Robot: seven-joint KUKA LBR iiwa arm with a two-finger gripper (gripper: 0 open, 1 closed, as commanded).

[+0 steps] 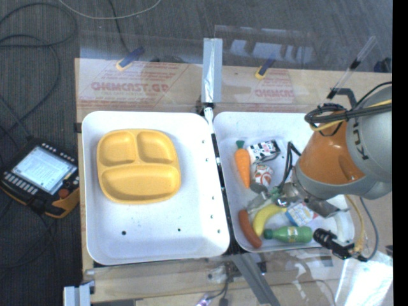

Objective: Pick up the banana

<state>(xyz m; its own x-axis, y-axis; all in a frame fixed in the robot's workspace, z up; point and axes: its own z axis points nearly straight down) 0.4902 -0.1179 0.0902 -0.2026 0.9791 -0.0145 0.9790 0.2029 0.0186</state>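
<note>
Fingers (278,198) are hanging low over the right bin (224,171); I'm not able to tell whether they're apart or together. I'm seeing the banana (266,217) lying near the bin's front edge, just below them, not yet lifted.

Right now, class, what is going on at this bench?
A grey and orange robot arm reaches into the right bin, with its gripper low over a heap of toy food. The banana lies just below it, between a sausage and a green bottle, not lifted. The left bin holds a yellow divided plate.
</note>
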